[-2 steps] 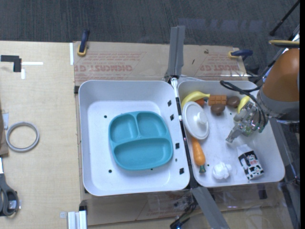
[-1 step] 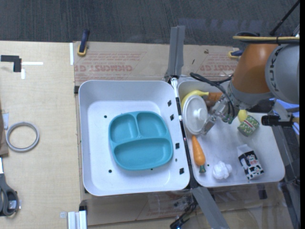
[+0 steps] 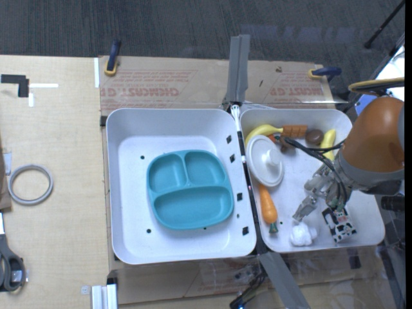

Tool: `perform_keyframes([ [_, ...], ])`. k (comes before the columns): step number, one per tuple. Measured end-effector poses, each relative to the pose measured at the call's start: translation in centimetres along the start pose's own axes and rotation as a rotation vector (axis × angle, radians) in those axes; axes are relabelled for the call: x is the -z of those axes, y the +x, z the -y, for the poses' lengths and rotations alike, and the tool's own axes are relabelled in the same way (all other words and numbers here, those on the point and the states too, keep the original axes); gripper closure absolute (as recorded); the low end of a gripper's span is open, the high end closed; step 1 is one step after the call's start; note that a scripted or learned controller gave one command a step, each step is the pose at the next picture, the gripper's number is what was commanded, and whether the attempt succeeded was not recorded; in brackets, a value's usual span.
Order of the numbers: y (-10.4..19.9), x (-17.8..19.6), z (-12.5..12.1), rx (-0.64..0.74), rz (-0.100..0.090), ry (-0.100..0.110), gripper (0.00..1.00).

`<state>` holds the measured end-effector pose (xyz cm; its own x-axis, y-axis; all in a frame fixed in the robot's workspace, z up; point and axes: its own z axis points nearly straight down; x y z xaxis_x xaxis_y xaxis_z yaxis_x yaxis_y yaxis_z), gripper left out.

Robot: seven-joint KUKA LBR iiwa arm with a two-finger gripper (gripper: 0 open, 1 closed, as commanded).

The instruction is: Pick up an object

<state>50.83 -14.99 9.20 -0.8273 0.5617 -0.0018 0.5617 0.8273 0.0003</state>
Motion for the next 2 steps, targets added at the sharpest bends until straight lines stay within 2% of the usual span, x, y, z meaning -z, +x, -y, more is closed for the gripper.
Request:
perform_keyframes([
  [1, -9.7, 0.2, -2.9, 0.014, 0.002, -0.001, 0.0],
  [2, -3.1, 0.0, 2.8, -0.004, -0.002, 0.0, 0.0],
])
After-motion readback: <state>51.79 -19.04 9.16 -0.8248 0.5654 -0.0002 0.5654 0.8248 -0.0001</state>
